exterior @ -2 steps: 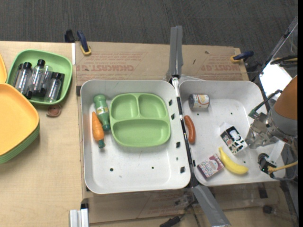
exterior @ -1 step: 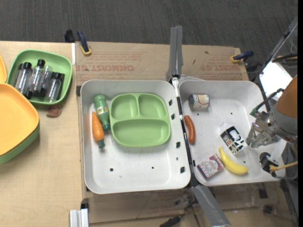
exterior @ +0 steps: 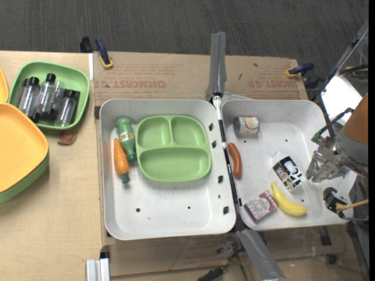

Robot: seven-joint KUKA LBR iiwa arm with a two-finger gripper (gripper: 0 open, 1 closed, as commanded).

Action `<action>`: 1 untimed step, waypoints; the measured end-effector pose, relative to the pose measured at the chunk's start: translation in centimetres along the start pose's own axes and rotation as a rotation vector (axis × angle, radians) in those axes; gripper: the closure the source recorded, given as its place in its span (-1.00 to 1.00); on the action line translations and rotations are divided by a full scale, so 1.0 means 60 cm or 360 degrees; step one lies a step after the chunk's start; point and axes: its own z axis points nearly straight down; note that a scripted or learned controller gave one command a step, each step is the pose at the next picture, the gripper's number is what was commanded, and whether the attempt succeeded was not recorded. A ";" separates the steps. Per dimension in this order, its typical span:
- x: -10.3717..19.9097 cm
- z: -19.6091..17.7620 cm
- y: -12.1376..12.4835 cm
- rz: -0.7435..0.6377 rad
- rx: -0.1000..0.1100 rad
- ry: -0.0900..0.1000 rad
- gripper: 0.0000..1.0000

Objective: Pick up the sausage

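The counter (exterior: 47, 227) carries two shallow white bins side by side, and the arm (exterior: 358, 127) comes in at the far right, over the right rim of the right bin (exterior: 293, 119). Its jaws (exterior: 322, 167) hang near that rim; whether they are open or closed I cannot tell, since the fingers blur into the wrist hardware. Nothing is seen between them.

Far to the left of the jaws, in the left bin (exterior: 164, 215), sits a green divided plate (exterior: 173, 147). Beyond it, farther left still, lie a green bottle (exterior: 125, 136) and a carrot (exterior: 120, 160), side by side.

Closer, in the right bin: a banana (exterior: 287, 202) lies just left of and below the jaws, and a small black-and-white packet (exterior: 288, 172) sits just to their left. A pink packet (exterior: 260, 206) rests left of the banana, touching or nearly touching it. A small can (exterior: 246, 125) lies on its side up and to the left.

The sausage (exterior: 235, 159) lies well apart from the jaws, against the right bin's left wall, lengthwise along the divide, untouched.
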 end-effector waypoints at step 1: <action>-0.001 -0.014 0.000 0.0002 0.0003 -0.0001 1.00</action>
